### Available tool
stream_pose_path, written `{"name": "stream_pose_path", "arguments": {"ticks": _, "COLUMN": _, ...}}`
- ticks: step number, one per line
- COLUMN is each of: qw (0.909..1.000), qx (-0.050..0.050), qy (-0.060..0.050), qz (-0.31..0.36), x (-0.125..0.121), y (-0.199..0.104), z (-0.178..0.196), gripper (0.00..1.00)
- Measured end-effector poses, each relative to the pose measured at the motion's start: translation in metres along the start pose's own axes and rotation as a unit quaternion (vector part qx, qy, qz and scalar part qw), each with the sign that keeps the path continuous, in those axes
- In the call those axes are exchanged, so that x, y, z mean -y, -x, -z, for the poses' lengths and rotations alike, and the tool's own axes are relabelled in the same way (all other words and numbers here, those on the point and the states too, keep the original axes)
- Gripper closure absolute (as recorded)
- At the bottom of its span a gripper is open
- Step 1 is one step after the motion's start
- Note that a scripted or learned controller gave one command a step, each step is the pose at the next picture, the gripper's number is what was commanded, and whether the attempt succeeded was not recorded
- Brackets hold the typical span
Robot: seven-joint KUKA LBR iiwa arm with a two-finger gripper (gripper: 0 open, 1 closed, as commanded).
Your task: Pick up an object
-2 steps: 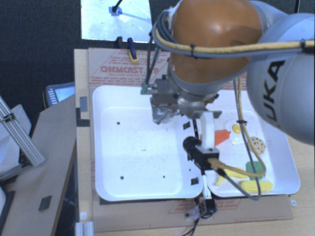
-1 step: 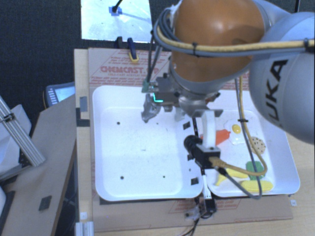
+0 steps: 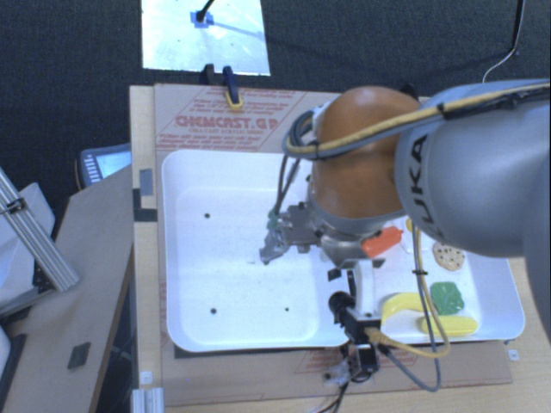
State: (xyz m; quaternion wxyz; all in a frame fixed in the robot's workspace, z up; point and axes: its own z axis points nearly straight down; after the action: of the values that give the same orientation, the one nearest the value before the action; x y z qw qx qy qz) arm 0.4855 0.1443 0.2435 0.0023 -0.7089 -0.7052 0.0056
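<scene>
arm [image 3: 448,188] low across right bin [image 3: 508,317]

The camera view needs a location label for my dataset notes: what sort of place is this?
Most likely a robotics lab test bench: a grey KUKA arm reaches over two shallow white bins on a cardboard sheet, with toy-like objects such as a yellow banana in the right bin.

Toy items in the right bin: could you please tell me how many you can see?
4: an orange piece beside the arm's wrist, a cookie further right, a green piece below it, a yellow banana along the front. The arm may hide others.
</scene>
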Motion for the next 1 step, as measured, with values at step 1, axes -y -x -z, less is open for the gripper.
{"name": "stream_pose_path", "arguments": {"ticks": 1, "qw": 0.9999, "qx": -0.001, "qy": 0.011, "qz": 0.001, "x": -0.1569, "y": 0.0454, "z": -0.0538, "gripper": 0.0}}
